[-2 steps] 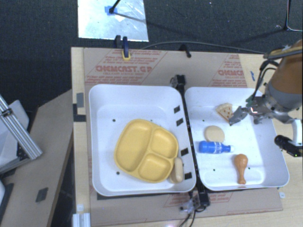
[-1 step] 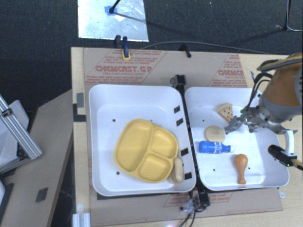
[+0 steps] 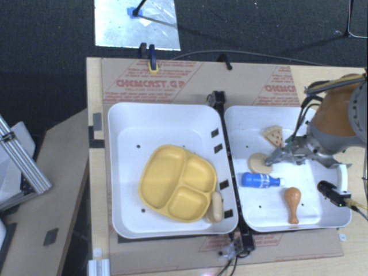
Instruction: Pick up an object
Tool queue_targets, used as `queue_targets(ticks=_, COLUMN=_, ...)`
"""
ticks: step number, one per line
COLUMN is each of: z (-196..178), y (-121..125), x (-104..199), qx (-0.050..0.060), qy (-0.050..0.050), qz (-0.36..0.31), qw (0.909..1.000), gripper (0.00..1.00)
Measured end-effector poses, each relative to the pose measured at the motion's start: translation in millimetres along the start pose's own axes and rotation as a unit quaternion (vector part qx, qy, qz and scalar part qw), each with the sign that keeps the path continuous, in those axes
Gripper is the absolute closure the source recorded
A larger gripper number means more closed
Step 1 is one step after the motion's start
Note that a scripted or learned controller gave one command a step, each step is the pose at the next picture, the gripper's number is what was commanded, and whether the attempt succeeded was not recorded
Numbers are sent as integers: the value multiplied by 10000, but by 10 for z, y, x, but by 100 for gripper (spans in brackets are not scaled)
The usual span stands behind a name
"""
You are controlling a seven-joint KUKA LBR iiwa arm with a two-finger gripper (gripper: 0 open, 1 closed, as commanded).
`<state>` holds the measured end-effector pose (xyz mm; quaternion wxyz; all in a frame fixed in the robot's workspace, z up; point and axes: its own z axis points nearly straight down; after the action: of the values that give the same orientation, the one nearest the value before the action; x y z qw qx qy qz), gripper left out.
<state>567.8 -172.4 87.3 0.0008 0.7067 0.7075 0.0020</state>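
Tan cookie (image 3: 260,163) lies in the right bin (image 3: 247,125), centre-right of frame; the jaws (image 3: 275,157) hover touching it. Jaw state: cannot tell. Approach step; next, descend and close.

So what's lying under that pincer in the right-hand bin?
The pincer hangs over a round tan piece, with a blue bottle just below. The arm covers the bin floor further right.

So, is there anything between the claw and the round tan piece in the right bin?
Nothing visible stands between them. The claw is right at the edge of the round tan piece. The blue bottle lies just below it, and the cracker wedge above, both aside.
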Motion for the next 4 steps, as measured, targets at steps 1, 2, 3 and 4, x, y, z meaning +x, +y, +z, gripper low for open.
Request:
queue_targets(ticks=1, z=-124, y=18, x=-6, qx=-37, qy=-19, qz=-7, qw=10000, gripper=100)
queue_targets(ticks=2, z=-718, y=109, x=-54, qx=-10, qy=-20, qz=-14, qw=10000, gripper=100)
queue_targets(ticks=3, z=-1354, y=141, x=-4, qx=-22, qy=-20, qz=-19, qw=10000, gripper=100)
queue_targets(ticks=4, z=-1636, y=155, x=-7, qx=-6, qy=-16, qz=-17, qw=10000, gripper=100)
